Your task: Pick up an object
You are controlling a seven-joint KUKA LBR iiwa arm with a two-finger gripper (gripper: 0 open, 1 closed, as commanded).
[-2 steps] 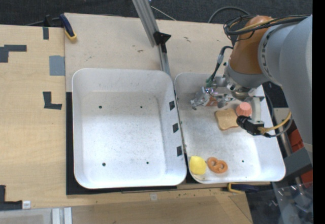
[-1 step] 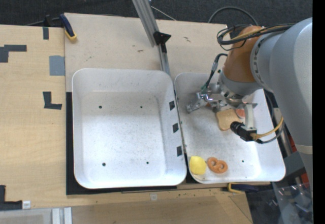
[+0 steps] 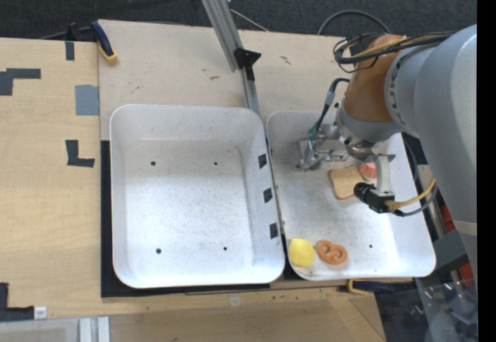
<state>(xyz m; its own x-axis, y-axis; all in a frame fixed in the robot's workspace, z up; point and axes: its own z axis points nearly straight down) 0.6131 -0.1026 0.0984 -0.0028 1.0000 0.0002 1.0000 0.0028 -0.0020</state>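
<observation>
In the right bin (image 3: 403,255) lie a yellow lemon-like object (image 3: 302,253) and an orange pretzel-shaped piece (image 3: 332,253), both near the front edge. A tan toast-like slab (image 3: 343,183) rests mid-bin, with a pinkish-red object (image 3: 368,171) just to its right, partly under the arm. My gripper (image 3: 311,157) hangs over the back left part of this bin, left of the toast, with bare bin floor below it. The wrist hides much of it.
The left bin (image 3: 186,193) sits beside the right one, sharing a raised rim in the middle. A slanted metal pole (image 3: 225,22) runs from the top down to the bins' back edge. Black cables (image 3: 384,201) loop off the wrist.
</observation>
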